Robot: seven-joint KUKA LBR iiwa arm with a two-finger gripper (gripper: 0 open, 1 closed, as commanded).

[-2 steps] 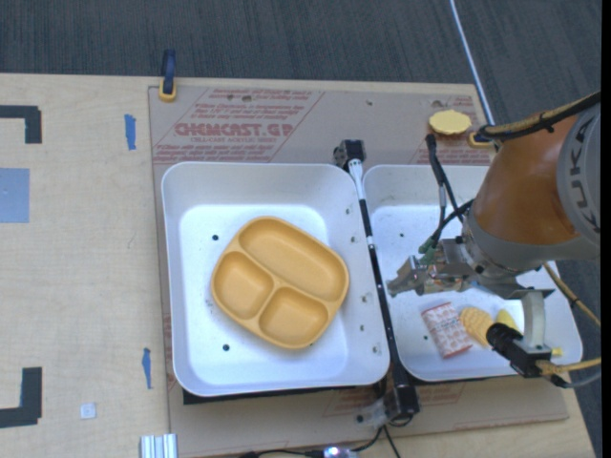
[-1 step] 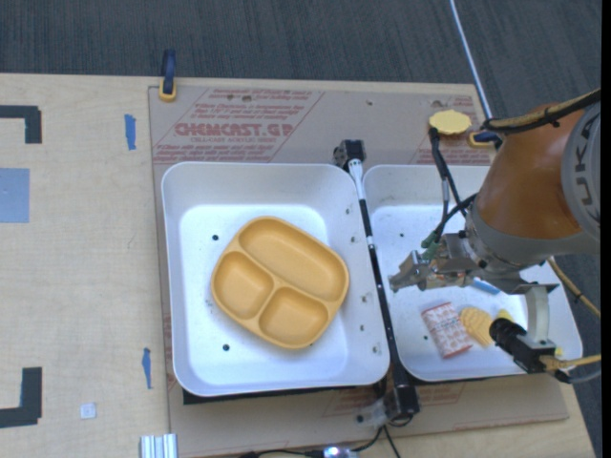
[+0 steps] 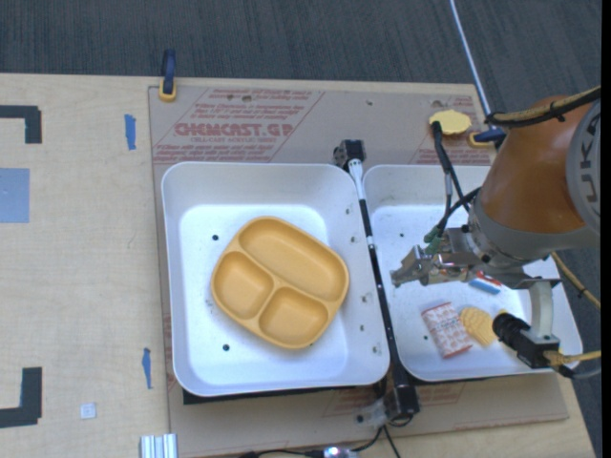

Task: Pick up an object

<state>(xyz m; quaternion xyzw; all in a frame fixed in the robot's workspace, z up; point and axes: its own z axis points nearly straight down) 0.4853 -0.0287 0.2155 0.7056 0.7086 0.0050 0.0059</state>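
Note:
A yellow plate with three compartments (image 3: pixel 279 281) lies in the left bin (image 3: pixel 191 208). In the right bin (image 3: pixel 410 218) a small red-and-white packet (image 3: pixel 445 329) lies flat near the front, with a yellow cracker-like piece (image 3: pixel 476 323) touching its right side. A red, white and blue item (image 3: pixel 487 282) peeks out under the wrist. My gripper (image 3: pixel 406 268) hovers low over the middle of the right bin, pointing left, above and left of the packet. No object shows between its tips.
The arm's orange and grey body (image 3: pixel 535 189) covers the right bin's far right part. A black divider rail (image 3: pixel 372 256) runs between the bins. A yellow clamp (image 3: pixel 451 122) and a blue-yellow clamp (image 3: pixel 168 74) hold the cardboard underlay.

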